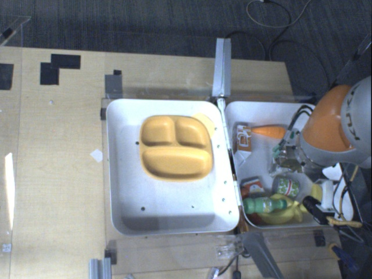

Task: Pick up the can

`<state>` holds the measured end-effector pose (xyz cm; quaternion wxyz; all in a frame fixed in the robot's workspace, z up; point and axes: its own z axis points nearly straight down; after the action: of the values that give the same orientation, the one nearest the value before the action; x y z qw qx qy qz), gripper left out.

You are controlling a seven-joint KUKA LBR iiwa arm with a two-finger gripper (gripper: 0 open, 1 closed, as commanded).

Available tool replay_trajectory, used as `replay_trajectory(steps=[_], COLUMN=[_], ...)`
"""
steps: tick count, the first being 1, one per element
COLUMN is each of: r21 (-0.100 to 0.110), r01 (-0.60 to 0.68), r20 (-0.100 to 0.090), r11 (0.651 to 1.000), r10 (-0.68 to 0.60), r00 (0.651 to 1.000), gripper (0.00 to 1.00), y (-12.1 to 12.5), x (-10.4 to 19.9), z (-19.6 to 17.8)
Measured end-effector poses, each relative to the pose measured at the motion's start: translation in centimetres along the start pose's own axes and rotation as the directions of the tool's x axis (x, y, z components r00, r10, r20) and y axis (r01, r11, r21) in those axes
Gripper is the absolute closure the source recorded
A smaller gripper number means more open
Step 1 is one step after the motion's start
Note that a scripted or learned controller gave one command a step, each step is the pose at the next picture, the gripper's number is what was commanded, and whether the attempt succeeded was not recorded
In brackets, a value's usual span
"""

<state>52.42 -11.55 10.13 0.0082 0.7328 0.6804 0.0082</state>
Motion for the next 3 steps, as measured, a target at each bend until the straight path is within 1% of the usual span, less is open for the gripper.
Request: replay_trajectory(steps=[1, 2, 3], r21=[0.0, -0.002, -0.006], r01=[0.0, -0.038, -0.035], r20=[0.0, 0.005, 0.0], r11=[1.0, 0.999, 0.999], r10=[0.0, 0.038, 0.035], r00=[1.0, 0.999, 0.999], gripper=[0.0, 0.0, 1.0], y=[0.0, -3.1, -2.8], x=[0.0, 0.7, 1.0], z=[0.0, 1.0, -0.1])
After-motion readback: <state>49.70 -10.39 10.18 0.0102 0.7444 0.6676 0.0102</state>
